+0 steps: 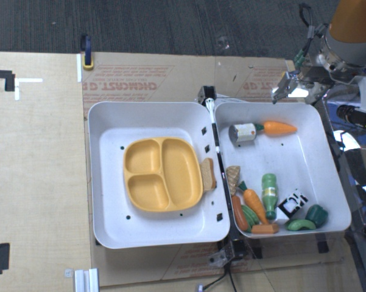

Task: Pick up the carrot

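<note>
Fingers (290, 90) of the arm sit in the upper right of the frame, above the far rim of the right bin (326, 140), and whether they are spread or closed cannot be told from this angle; nothing shows between them. Two carrots lie in that bin. One carrot (279, 127) rests on its side in the upper part of the bin, its end touching a grey cylinder (242, 132) to its left. A smaller carrot (253, 201) lies tilted in the cluster at the lower left of the bin, just beside a green bottle (268, 193), a sausage-like red piece (239, 212), a green pepper (316, 213) and a black-and-white tag (292, 204). In the left bin (103, 181) sits a yellow divided plate (162, 174), with a slice of bread (208, 174) against its right edge. Both bins rest on the counter (36, 193).
</note>
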You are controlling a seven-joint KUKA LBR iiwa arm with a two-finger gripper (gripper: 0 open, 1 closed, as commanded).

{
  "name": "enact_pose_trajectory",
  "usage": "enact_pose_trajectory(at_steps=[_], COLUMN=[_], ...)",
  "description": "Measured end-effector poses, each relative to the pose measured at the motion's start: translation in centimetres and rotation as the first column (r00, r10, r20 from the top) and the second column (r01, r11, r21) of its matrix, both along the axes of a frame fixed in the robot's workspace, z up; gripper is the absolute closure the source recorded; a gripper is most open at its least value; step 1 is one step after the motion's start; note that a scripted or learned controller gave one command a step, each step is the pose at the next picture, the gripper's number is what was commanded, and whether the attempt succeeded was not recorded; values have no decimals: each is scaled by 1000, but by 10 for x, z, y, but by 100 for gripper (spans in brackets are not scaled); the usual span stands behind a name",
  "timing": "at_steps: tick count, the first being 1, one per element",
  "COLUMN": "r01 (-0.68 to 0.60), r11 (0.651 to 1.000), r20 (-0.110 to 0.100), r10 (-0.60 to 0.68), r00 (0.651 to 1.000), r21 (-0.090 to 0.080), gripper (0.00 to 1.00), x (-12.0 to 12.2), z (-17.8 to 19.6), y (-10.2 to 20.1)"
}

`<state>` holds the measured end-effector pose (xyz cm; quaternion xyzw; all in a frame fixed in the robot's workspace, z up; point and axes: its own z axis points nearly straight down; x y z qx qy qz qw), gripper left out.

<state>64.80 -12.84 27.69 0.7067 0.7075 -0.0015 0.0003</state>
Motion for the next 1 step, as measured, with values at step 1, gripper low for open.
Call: enact_pose_trajectory(at_steps=[1], r01=[-52], r11=[999], r20=[-1], r10=[52], r00=[999], r21=[1], gripper=[0], x=[11], z=[-127], y=[-15])
